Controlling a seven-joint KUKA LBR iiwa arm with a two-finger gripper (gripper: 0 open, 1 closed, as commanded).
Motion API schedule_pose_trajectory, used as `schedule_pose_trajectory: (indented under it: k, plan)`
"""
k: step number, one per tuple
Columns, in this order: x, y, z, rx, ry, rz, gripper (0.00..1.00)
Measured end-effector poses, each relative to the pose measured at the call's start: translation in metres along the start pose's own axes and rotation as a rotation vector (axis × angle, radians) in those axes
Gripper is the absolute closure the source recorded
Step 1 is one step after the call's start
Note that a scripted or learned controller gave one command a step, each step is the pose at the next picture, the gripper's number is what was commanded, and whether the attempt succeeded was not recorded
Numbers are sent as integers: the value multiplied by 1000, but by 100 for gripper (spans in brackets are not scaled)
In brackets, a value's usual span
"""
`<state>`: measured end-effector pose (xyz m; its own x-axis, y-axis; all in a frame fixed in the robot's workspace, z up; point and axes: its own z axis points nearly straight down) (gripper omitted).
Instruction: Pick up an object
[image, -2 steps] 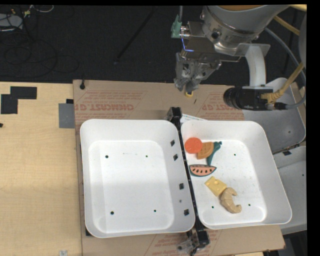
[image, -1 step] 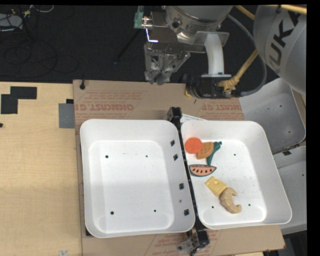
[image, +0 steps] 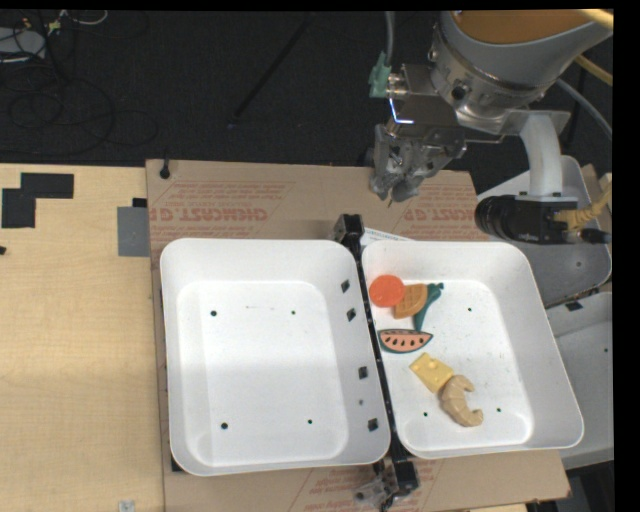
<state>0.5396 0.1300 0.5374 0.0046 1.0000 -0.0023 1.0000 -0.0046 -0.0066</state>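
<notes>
Gripper (image: 393, 187) above the right bin's (image: 545, 330) far rim; finger state unclear; 5 toys below.

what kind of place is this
Likely a robotics lab test bench: a robot arm hangs over two white bins, toy food such as a watermelon slice lies in one, and loose cables trail behind.

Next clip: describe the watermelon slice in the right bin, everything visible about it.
The watermelon slice is a small flat wedge, red face with dark seed specks and a thin green rind along its curved lower edge. It looks like a plastic toy. It lies flat on the floor of the right bin, near the divider, just below the orange round piece and the teal piece, and above the yellow cheese wedge. It seems not to touch the cheese. The claw hangs beyond the bin's far rim.
</notes>
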Motion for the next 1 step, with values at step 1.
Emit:
schedule_pose_trajectory:
  k: [1]
  plan:
    - [-92, -50, 0, -1, 1, 3, 100]
